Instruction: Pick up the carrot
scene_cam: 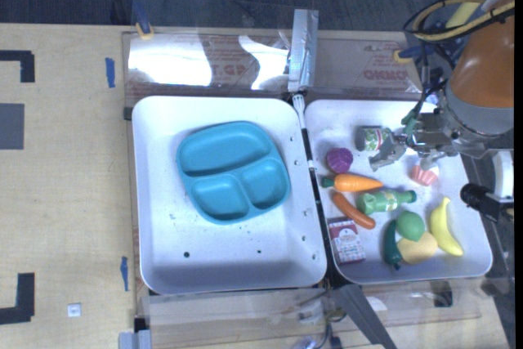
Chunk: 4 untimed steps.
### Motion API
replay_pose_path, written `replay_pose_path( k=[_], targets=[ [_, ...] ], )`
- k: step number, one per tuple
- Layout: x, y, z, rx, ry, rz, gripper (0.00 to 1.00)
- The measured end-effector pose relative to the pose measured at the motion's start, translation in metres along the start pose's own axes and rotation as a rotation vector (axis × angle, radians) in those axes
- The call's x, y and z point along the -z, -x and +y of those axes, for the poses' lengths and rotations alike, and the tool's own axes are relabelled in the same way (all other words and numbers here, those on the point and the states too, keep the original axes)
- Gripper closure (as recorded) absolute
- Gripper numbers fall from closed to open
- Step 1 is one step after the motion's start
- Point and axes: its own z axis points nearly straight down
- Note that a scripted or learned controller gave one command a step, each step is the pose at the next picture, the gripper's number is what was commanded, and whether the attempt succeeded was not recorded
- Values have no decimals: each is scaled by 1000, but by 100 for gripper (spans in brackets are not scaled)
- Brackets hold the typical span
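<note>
Camera view, looking down at a slant on both bins. The left bin (155, 257) bears a blue divided plate (234, 170) set near its middle, presumably kept apart as a separate landing place. The right bin (478, 257) gathers the toy food into one dense cluster within the arm's reach. The carrot (357, 183) lies on its side, roughly horizontal, at about 9 o'clock from the bin's centre, close to the divider between the bins. A purple vegetable (340, 158) sits just beside it at 11 o'clock; a green bottle (387, 199) and a reddish sausage-like piece (352, 210) crowd it at 4 and 6 o'clock, probably touching. A small red carton (348, 242) lies toward 6 o'clock, and a banana (444, 228) toward 4 o'clock. The gripper (391, 149) hangs at about 1 o'clock from the carrot, near a small can (373, 138); nothing is seen between its fingers, and whether the jaws are spread or pressed together cannot be told, since the metal parts blur together. The arm's orange band (488, 73) is cut off at the frame edge, and the pale pink item (424, 173) below the wrist is too indistinct to name.
</note>
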Motion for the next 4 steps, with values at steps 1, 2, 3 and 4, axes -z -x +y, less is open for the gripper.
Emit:
replay_pose_path(
  k=[1, 2, 3, 4],
  targets=[
    [-56, -22, 14, 44, -4, 0, 0],
    [-129, 1, 24, -196, 21, 4, 0],
    [-135, 10, 45, -254, 48, 6, 0],
    [-152, 22, 28, -167, 5, 0, 0]
  ],
)
